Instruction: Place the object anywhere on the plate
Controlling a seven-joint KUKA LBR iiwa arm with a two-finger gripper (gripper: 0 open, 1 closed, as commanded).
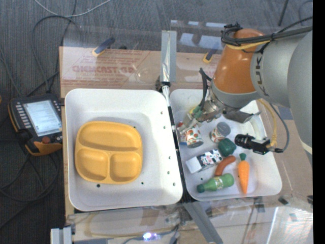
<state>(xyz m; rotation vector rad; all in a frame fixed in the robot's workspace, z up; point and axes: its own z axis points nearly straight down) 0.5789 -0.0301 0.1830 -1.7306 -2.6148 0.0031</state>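
From above and at a slant, two shallow white plastic bins sit side by side on the bench; the left bin point(152, 187) holds a yellow plastic plate with three compartments point(108, 151), lying flat toward its left half, nothing resting on it; the right bin point(269, 184) carries a scatter of small toy items.

The grey arm with its orange band point(236, 67) comes in from the right and bends down over the upper part of the right bin; the two-finger gripper point(198, 115) hangs low near that bin's upper left corner, close to the dividing wall; whether its jaws are apart or closed I cannot tell from here, since the wrist body covers them, and nothing can be seen held between them.

Just below the gripper lies a small white cup with red markings point(192, 135), tipped on its side; to its right a small grey-and-brown can point(219, 132); further right a dark green rounded piece point(227, 146); beside that a black cable fitting point(252, 143) hanging off the arm; lower down a white carton with black spots point(204, 160), a thin orange-red sausage shape point(225, 164), a green toy bottle point(217, 183) lying flat, and an orange toy carrot point(244, 173) pointing toward the front wall; all of these lie in the right bin, well apart from the plate.

Left of the bench, a teach pendant with a lit screen point(38, 118) rests on the floor.
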